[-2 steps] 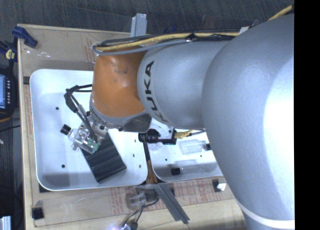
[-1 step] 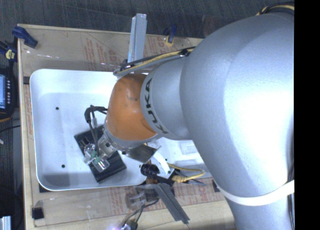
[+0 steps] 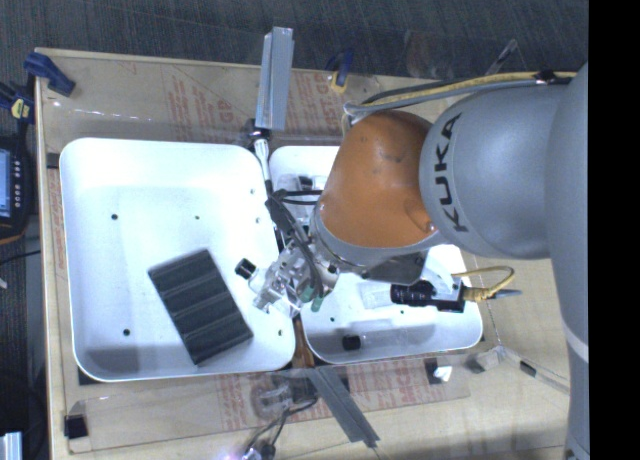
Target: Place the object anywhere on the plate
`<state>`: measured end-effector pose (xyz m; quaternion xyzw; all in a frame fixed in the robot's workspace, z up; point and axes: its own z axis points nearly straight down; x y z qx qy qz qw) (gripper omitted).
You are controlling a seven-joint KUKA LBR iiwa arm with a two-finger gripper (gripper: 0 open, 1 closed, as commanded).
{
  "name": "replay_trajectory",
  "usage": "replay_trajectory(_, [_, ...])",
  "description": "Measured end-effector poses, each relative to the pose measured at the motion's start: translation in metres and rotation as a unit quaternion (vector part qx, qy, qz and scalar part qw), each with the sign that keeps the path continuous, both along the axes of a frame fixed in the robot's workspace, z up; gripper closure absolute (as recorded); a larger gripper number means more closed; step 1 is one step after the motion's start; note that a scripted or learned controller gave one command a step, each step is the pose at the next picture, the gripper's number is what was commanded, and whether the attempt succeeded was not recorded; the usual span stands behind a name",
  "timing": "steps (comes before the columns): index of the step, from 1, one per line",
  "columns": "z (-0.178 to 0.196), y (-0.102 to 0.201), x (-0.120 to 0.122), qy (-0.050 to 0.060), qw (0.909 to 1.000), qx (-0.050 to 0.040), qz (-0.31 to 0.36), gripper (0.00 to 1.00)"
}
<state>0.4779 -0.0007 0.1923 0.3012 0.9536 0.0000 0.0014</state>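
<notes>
From where I sit, the dark ribbed plate (image 3: 199,305) in the left bin (image 3: 90,168) is my landmark, lying flat and at a slant toward that bin's front. Just past its upper right corner sits a small black object (image 3: 245,269) on the white floor, close to the plate yet apart from it — I take this for the piece to be placed, though it is too small to be sure. Beyond that hangs the claw (image 3: 290,283), over the wall shared with the right bin (image 3: 400,343); whether it is spread or pinched I cannot tell. I would settle it squarely over the piece, grip low, lift clear of the wall, then travel toward the plate's middle — not its edge. Farther off, the orange band (image 3: 380,183) hides much of the right bin.
</notes>
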Motion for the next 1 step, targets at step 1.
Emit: replay_trajectory(1, [-0.0015, 0.0576, 0.0561, 0.002, 0.9594, 0.0003, -0.282, 1.0])
